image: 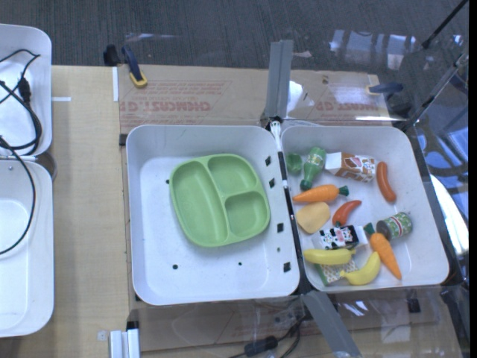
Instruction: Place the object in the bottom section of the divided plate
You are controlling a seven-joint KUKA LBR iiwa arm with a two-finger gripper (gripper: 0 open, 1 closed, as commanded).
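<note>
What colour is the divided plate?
Light green: the plate in the left bin, seen in the camera view.

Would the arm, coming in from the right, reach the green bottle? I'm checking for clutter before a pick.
Probably yes: the green bottle lies uncovered near the right bin's upper left, though a carrot and carton lie close beside it.

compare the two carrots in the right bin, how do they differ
The upper carrot lies nearly level across the bin, its green top pointing right; the lower carrot lies steeply slanted near the bin's lower right corner, its green top at its upper left. The upper one looks somewhat longer. Both are orange toy carrots lying flat in the right bin.
</note>
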